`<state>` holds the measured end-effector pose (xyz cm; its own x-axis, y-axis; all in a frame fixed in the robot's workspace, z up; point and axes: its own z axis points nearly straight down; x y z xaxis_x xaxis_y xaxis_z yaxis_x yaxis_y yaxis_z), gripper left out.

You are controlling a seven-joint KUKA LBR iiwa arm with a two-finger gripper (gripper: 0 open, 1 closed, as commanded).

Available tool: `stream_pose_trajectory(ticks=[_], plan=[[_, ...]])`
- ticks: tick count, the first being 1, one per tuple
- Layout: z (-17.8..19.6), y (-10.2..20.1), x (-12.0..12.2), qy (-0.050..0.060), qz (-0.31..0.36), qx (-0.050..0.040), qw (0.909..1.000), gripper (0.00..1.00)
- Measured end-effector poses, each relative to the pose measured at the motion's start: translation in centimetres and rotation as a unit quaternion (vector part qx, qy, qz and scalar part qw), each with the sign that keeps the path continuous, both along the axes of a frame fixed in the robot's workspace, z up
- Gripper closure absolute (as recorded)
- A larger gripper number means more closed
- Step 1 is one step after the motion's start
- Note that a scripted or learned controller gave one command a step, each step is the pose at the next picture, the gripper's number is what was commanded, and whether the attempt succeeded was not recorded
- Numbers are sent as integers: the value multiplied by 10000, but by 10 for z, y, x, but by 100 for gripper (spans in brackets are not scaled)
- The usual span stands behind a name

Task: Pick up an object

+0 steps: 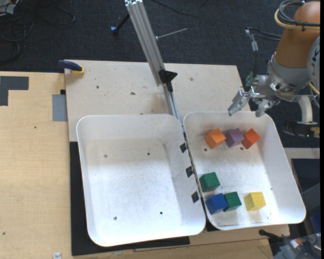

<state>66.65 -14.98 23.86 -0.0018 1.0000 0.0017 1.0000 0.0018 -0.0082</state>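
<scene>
My gripper [249, 107] hangs open over the far rim of the right bin [283, 161], with nothing between its fingers. Just in front of it, in the bin's far part, an orange cube [215, 138], a purple cube [234, 137] and a red-orange cube [250, 138] lie in a row. Nearer the front lie a green cube [209, 181], a blue cube [216, 203], a second green cube [233, 200] and a yellow cube [254, 200].
The left bin [92, 198] sits beside the right one, with a divider strip [188, 161] between them. A slanted metal rail [149, 42] rises from the back of the bench. A blue and yellow clamp [71, 66] lies at the bench's far left corner.
</scene>
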Motion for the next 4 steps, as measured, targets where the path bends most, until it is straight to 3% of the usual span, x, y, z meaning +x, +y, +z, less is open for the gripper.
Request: stream_pose_trajectory(ticks=[1, 3, 4], plan=[[3, 0, 1, -23, 17, -8, 10000, 0], [-103, 5, -7, 8, -4, 0, 10000, 0], [-107, 3, -1, -124, -13, -31, 9999, 0]])
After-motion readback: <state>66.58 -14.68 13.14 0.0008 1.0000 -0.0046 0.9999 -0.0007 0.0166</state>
